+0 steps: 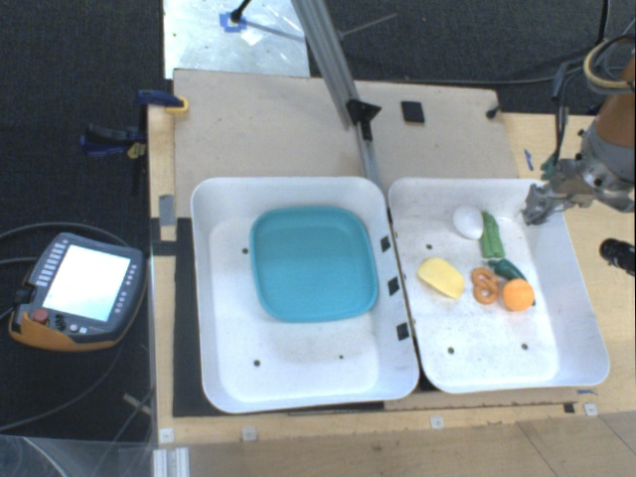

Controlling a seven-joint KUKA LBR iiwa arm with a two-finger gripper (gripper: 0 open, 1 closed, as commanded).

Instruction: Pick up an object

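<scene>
I'm on approach: my claw (537, 210) hangs at the right bin's (566, 366) far right rim; grip state, I cannot tell. Next, lower toward the green vegetable (492, 235) just left.

- One camera, fixed above the bench (298, 117), looks down at a slant.
- It stands far enough back to take in both white bins: left bin (224, 356), right bin (556, 361) (plus dark floor beyond).
- The arm (611, 132) enters from the right edge.
</scene>
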